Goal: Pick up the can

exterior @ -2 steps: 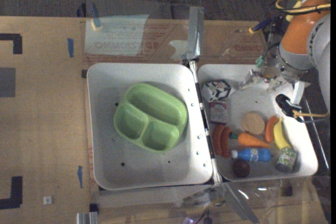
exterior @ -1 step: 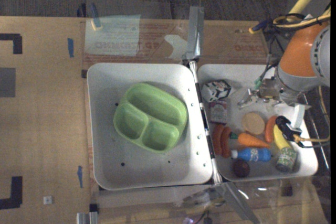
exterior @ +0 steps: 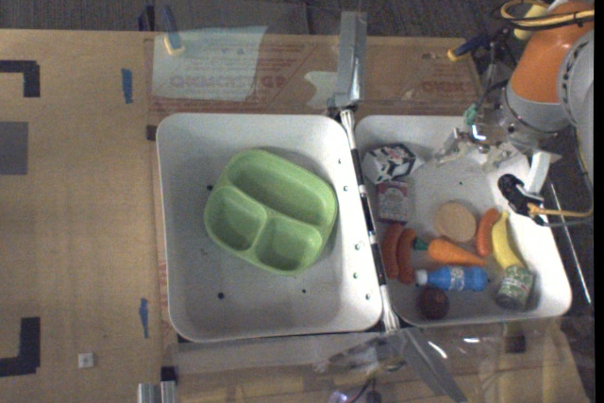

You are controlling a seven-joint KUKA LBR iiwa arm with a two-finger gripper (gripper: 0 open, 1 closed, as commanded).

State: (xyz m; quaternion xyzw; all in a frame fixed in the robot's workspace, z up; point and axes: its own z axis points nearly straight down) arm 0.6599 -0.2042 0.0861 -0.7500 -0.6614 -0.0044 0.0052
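The can [exterior: 515,286], small with a green label and a silver top, stands in the near right corner of the right bin [exterior: 557,297]. It is beside a yellow banana [exterior: 505,243] and a blue bottle [exterior: 456,278]. My gripper [exterior: 478,139] hangs over the far part of the right bin, well away from the can and toward the back. Nothing shows in its grasp. The grey arm with its orange band [exterior: 543,75] comes in from the upper right.
The right bin also holds a cow-patterned carton [exterior: 390,162], a small red box [exterior: 393,200], a tan round disc [exterior: 457,221], sausages [exterior: 398,252], a carrot [exterior: 451,251] and a dark plum [exterior: 434,302]. A green divided plate [exterior: 272,210] lies in the left bin [exterior: 179,156].
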